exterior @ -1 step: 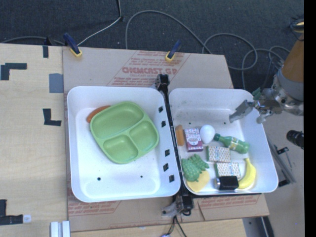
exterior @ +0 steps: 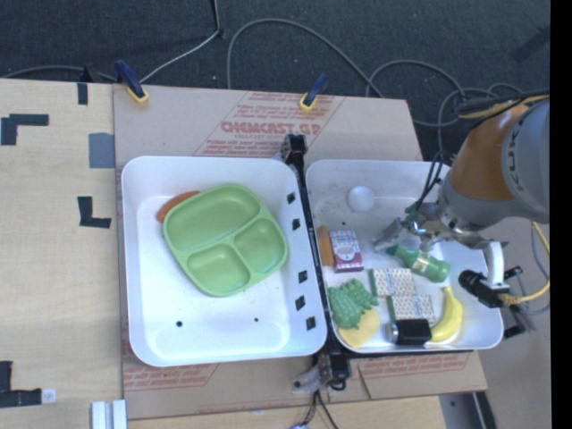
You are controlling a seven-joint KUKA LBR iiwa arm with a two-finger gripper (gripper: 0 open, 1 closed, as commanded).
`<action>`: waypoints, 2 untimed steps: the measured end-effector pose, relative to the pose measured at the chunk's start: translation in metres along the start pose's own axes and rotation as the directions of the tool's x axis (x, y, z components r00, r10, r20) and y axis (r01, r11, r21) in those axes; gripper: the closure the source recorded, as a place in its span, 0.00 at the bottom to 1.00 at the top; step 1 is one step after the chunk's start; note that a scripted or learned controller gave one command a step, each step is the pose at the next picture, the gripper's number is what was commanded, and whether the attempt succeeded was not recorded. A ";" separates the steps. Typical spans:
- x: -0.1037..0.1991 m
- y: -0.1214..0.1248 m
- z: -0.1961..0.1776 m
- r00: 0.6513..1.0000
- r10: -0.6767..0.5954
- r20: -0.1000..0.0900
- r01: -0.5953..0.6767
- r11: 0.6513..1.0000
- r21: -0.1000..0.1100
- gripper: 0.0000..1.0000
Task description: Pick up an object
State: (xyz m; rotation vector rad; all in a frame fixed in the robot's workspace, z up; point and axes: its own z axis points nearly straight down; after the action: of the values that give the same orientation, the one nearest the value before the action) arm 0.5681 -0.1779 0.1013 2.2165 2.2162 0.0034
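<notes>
The right bin (exterior: 393, 172) holds several small items: a white ball (exterior: 360, 197), a pink box (exterior: 346, 250), a green bottle (exterior: 424, 263), two checkered packets (exterior: 394, 281), a green leafy toy (exterior: 349, 299), a black block (exterior: 411, 331) and a banana (exterior: 450, 318). My gripper (exterior: 404, 234) reaches in from the right, low over the bin's middle. It sits just above and left of the green bottle, apparently touching its top. I see nothing lifted clear of the bin.
In the left bin (exterior: 143, 266) lies a green divided plate (exterior: 225, 238), tilted over an orange object (exterior: 175, 205). A black divider (exterior: 304, 239) runs between the bins. Cables trail on the dark floor behind the bench.
</notes>
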 end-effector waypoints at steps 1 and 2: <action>0.019 -0.019 0.014 1.000 0.000 0.003 0.000 1.000 -0.002 0.00; -0.001 -0.045 0.014 1.000 -0.002 0.000 0.002 1.000 -0.002 0.00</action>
State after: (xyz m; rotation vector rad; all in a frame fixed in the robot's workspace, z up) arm 0.5233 -0.1793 0.0873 2.2135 2.2170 0.0061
